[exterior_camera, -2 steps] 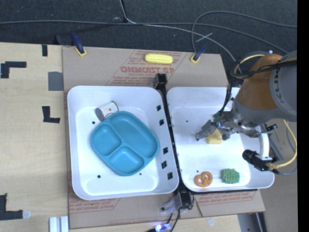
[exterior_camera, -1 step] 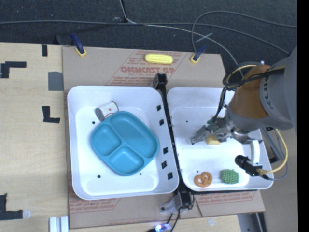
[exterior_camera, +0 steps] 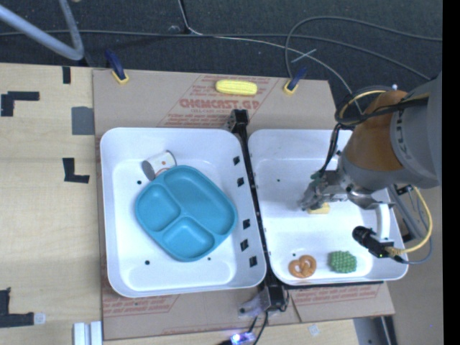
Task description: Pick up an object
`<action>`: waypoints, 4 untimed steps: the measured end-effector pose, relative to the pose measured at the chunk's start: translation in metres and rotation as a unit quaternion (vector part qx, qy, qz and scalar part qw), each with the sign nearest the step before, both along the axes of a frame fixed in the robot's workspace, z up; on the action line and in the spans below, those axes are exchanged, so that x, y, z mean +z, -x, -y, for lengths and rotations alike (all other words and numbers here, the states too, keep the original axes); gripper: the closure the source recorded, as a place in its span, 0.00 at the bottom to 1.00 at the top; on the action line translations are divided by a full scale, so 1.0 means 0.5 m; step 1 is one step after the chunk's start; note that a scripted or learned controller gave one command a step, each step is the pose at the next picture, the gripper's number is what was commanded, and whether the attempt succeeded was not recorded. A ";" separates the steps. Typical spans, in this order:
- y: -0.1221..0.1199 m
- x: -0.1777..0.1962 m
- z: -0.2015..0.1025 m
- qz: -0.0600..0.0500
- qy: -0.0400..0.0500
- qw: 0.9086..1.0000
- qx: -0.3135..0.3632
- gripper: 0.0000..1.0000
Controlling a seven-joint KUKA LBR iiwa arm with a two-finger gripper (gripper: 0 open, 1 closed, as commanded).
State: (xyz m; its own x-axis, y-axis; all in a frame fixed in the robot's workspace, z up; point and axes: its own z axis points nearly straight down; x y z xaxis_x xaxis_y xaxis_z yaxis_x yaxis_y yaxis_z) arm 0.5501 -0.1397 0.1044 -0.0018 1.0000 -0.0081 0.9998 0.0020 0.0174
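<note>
My gripper (exterior_camera: 316, 198) is down in the right bin (exterior_camera: 287, 146), near its middle. A small pale yellow object (exterior_camera: 320, 208) lies right at the fingertips, touching or just under them. A brown pretzel-shaped piece (exterior_camera: 302, 267) and a green bumpy object (exterior_camera: 343, 261) rest near the right bin's front edge. In the left bin (exterior_camera: 115, 149) sits a blue divided tray (exterior_camera: 185, 212), with a small white cup (exterior_camera: 158, 164) on its side behind it.
A yellow banana-like object (exterior_camera: 236, 88) lies on the cardboard behind the bins. A black divider (exterior_camera: 248, 192) runs between the two bins. Cables loop over the bench behind the arm and beside the right bin's right wall.
</note>
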 end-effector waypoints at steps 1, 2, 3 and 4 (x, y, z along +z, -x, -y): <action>0.018 0.108 0.000 -0.007 -0.004 1.000 0.000 1.00; 0.013 0.193 -0.003 -0.007 -0.004 1.000 0.000 1.00; 0.011 0.299 -0.003 -0.006 -0.003 1.000 0.000 1.00; -0.016 0.274 -0.123 -0.010 -0.005 1.000 0.002 1.00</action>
State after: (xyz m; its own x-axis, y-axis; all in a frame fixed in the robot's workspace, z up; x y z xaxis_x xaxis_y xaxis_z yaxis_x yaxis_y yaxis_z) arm 0.5583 -0.0782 0.2413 -0.0067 1.0000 0.0015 1.0000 0.0067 -0.0019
